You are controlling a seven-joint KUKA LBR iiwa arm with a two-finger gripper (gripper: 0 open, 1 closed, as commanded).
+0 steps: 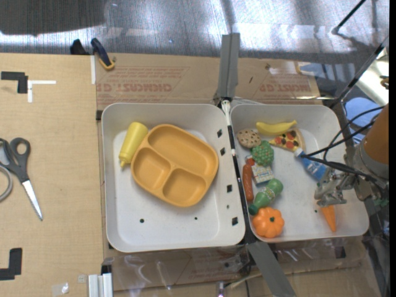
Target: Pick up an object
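One metal tool [331, 195], finger state unreadable, hangs just above a smooth, tapered orange carrot [329, 218].

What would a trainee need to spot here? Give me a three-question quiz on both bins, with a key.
1. True or false: the yellow divided tray lies in the left bin.
2. Which toy lies closest to the gripper? A) banana B) carrot C) cookie
3. Fill in: the pumpkin sits at the right bin's ____ edge, near or far.

Key: 1 true; 2 B; 3 near.
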